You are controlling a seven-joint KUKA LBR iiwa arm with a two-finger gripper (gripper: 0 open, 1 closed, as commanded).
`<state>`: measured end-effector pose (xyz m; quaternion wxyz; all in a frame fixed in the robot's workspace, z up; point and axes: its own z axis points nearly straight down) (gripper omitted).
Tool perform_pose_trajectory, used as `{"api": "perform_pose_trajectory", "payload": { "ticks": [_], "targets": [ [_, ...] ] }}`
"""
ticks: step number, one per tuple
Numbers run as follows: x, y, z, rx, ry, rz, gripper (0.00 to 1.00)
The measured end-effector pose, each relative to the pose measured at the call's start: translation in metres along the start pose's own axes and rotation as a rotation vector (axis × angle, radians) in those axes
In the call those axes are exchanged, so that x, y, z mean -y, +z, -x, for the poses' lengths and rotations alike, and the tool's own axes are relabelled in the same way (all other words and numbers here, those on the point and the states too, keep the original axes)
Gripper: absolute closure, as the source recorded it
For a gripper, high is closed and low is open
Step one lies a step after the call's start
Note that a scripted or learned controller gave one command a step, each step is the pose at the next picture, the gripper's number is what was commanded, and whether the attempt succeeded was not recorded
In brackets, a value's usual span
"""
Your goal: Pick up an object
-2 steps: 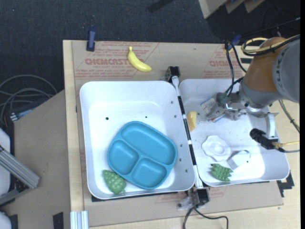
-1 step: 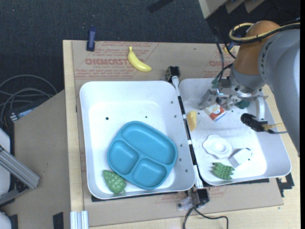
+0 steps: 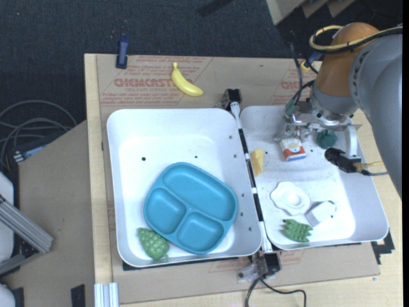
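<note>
You have the gripper (image 3: 295, 135) low over the far part of the right bin (image 3: 358, 219), right above a small red and white carton (image 3: 293, 150). In my judgement that carton is the thing being gone for, since the arm (image 3: 377, 62) reaches in from the right side and bends down straight onto it. Whether the jaws are spread or pinching the carton, you cannot tell: the wrist and its cables cover them, and the carton looks to rest on the bin floor.

The other things in the right bin lie apart from the carton:
- a yellow block (image 3: 257, 161) against the bin's left wall;
- a white fried egg toy (image 3: 291, 197) near the middle;
- a green leafy piece (image 3: 296, 229) at the near edge;
- a small grey and white item (image 3: 319, 212) beside the egg, too small to name;
- a dark green round piece (image 3: 328, 135) and a black part (image 3: 342, 159) by the gripper, which may belong to the tool.

In the left bin (image 3: 128, 133), a blue divided plate (image 3: 190, 206) tilts over a second green piece (image 3: 152, 243) at the near left corner. A banana (image 3: 185, 82) lies outside, on the cardboard (image 3: 102, 94) beyond the bins.
</note>
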<state>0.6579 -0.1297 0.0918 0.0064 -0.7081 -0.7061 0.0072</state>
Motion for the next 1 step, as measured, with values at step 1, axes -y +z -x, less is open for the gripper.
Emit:
{"api": "perform_pose_trajectory", "payload": {
  "ticks": [1],
  "targets": [
    [0.0336, -0.0932, -0.0651, -0.002, -0.005, 0.019, 1.00]
  ]
}}
